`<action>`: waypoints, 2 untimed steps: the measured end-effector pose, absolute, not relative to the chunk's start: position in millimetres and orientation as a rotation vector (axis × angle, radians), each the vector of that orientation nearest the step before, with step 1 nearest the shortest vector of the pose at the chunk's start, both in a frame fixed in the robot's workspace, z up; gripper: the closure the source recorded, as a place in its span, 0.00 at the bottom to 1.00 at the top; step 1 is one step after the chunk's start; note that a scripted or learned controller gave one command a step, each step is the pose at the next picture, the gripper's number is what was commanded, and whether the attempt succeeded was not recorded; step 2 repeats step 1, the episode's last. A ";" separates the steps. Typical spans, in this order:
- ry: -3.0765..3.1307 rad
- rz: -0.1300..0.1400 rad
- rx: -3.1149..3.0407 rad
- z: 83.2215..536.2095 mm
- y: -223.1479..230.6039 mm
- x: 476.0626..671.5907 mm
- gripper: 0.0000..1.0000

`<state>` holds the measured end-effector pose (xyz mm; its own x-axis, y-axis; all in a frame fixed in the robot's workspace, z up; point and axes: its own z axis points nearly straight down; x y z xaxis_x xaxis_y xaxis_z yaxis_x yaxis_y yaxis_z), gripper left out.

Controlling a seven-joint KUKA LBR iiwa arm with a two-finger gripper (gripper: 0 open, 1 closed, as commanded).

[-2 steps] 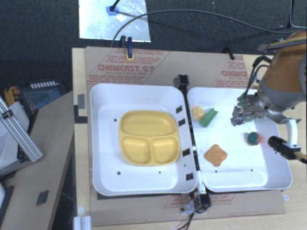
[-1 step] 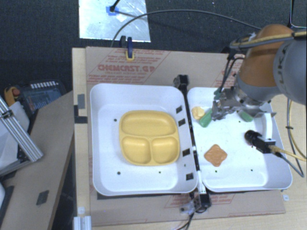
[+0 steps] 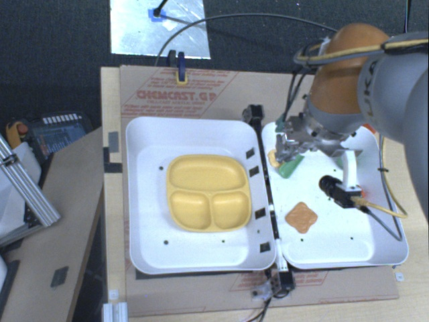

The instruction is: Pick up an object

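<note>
Two white bins [image 3: 201, 129] on Chemcast-printed board [image 3: 177, 94], dark floor

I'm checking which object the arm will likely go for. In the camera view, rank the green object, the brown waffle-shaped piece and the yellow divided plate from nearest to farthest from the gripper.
1. Green object: right bin, directly under the gripper.
2. Brown waffle-shaped piece: right bin, lower in the view.
3. Yellow divided plate: left bin, across the divider.
</note>
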<state>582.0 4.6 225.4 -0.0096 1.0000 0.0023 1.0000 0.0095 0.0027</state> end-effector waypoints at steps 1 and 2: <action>2.233 0.005 2.210 225.9 64.1 585.1 1.00; 2.233 0.005 2.210 225.9 64.1 585.1 1.00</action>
